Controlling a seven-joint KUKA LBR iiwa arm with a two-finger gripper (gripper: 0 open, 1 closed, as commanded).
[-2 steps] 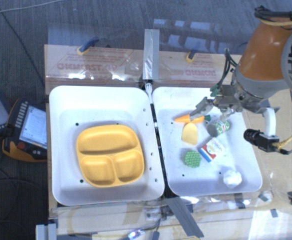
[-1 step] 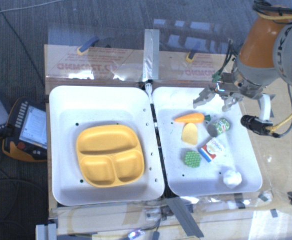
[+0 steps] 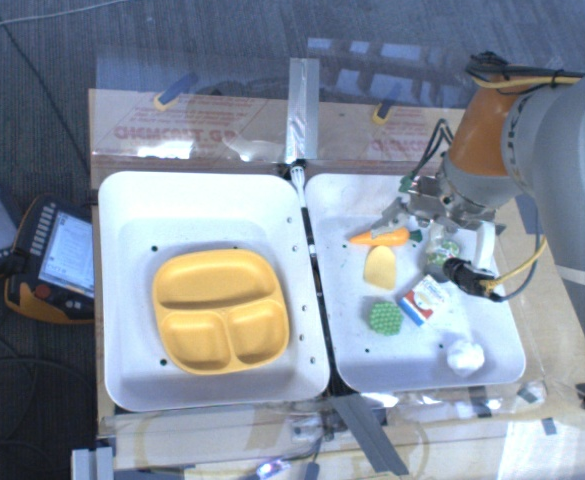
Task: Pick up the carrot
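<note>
We find the carrot (image 3: pixel 384 236) lying in the right bin (image 3: pixel 492 363), the gripper (image 3: pixel 419 220) just over its right end, finger state impossible to tell, and we judge a tip-end grasp could slip or nudge the yellow piece (image 3: pixel 379 266).

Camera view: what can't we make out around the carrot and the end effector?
- End effector: finger state unreadable; small and blurred against wrist hardware and cables.
- Carrot: right end sits by the end effector; contact or a grip cannot be told.
- Red, white and blue packet: print too small to read.
- Small greenish object below the wrist: blurred, identity unclear.
- Arm: cut off by the right edge.
</note>
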